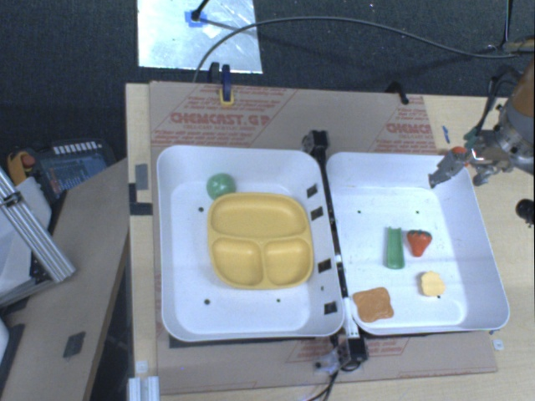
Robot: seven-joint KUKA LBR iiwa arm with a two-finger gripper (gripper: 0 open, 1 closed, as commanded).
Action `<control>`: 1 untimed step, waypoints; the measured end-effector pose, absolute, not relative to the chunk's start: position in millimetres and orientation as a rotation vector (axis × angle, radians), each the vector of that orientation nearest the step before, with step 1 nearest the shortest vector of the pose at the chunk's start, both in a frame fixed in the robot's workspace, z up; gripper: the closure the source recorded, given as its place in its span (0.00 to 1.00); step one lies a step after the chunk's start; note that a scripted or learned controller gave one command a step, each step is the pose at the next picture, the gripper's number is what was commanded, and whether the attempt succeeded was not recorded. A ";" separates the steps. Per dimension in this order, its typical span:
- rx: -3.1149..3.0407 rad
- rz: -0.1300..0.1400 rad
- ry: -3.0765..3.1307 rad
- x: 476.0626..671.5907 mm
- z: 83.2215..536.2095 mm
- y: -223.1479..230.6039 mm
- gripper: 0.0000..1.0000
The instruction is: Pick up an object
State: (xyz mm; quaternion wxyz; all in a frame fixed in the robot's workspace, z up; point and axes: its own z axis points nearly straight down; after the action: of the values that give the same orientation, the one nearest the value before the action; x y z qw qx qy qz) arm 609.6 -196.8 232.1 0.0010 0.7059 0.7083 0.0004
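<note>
Two shallow white bins sit side by side on a bench covered with brown board. The arm (514,132) enters from the right edge, and its gripper (456,167) hangs over the far right corner of the right bin (493,295), with nothing between its fingers. Whether those fingers are spread or closed cannot be told at this size; one dark tip points down and to the left, toward the bin floor.

Four small objects lie in the right bin, all nearer the viewer than the gripper and well apart from it. Closest to it is a red strawberry-like piece (419,241), below and slightly left of the tool. Just beside that, farther left, lies a green stick (394,248), set lengthwise. Nearer still to the viewer is a small yellow lump (432,284), and left of that a tan, toast-like slab (373,304) close to the bin's near left corner.

Across the central divider, far to the gripper's left, the left bin (180,307) holds a yellow three-compartment tray (258,239). A green ball (221,185) rests just beyond the tray's far left corner.
</note>
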 end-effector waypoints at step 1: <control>2.220 -0.001 2.224 600.2 177.6 -195.2 0.00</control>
State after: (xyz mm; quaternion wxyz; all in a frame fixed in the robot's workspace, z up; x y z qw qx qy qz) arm 600.2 -195.2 177.6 -0.0003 0.7065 0.7077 -0.0003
